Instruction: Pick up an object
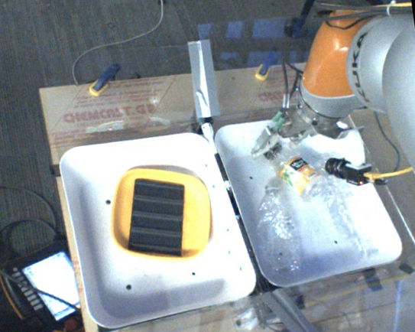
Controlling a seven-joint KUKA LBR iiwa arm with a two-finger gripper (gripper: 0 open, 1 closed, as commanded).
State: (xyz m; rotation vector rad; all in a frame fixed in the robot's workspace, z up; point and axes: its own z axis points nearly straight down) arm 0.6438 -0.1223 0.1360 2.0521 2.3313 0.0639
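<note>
Camera view: end effector (274,137) at right bin (375,252) 12 o'clock; you cannot tell its grip state. Clear crinkled bag (281,216) lies mid-bin. Drop straight, centre before closing.

wooden bench (77,119), two white bins (91,217)

— What sits in the left bin (95,240)?
— A yellow dish (198,209) with a black ridged block (157,217) on it.
— And your side?
— My gripper (269,140) hangs low over the right bin's (374,245) far corner, beside a small yellow-labelled packet (298,170) and crumpled clear plastic (277,217).
</note>
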